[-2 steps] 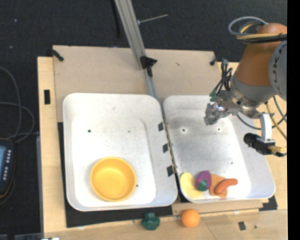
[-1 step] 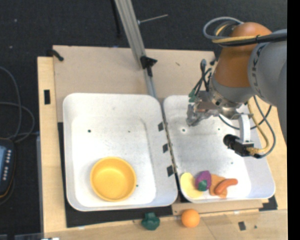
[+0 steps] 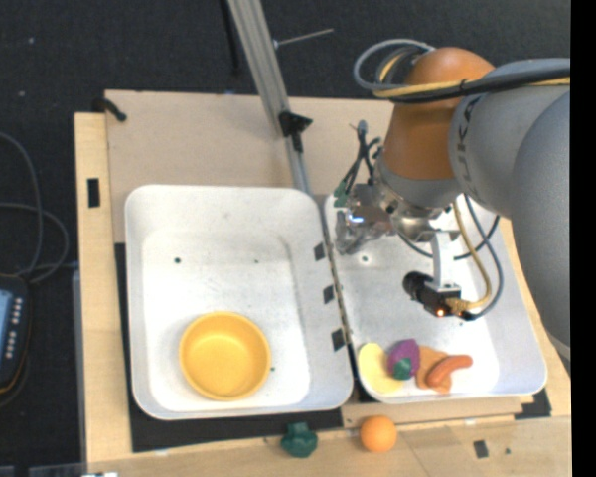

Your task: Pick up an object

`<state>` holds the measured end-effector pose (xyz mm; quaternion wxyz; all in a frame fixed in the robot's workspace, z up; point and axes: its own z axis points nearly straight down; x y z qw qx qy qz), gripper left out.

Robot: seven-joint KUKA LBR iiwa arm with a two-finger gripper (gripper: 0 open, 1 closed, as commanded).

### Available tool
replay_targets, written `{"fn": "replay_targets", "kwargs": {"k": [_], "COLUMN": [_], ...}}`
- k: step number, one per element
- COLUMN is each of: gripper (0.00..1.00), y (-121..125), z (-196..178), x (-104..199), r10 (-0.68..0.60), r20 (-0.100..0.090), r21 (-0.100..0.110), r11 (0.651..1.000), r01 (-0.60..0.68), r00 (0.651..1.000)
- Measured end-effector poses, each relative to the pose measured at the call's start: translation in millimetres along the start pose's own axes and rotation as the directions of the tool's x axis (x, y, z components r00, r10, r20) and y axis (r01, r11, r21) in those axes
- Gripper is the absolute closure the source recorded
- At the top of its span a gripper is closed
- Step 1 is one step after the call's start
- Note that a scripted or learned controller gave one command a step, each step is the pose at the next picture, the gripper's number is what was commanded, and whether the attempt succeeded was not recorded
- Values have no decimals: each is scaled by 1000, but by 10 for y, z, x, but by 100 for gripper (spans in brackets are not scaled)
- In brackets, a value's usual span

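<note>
While I look down from above, I see the big grey arm coming in from the right, with its orange band sitting over the far end of the right bin. Under all of it is the brown desk, and it carries two white bins side by side. A grey metal pole slants across the desk's far edge.

Next comes the left bin, with a yellow bowl sitting in its near part.

Below the orange band are the jaws, low over the far left corner of the right bin, close to the wall the two bins share. They are small and dark from here, so I cannot tell how wide they are, and I see nothing between them.

My things to pick lie in a little heap at the near left corner of the right bin, well apart from the jaws. A yellow piece is on the left, a purple and green toy is in the middle, and an orange toy is on the right, all touching or just beside each other.

On the desk in front of the bins sit an orange ball and a small green thing.
</note>
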<state>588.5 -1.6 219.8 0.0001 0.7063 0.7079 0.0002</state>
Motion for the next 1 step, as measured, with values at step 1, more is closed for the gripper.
{"fn": "replay_targets", "kwargs": {"k": [1], "gripper": [100], "y": [38], "z": [13], "x": [509], "r10": [-5], "r20": [-1], "r21": [0], "r11": [1000], "r01": [5], "r00": [1000]}}
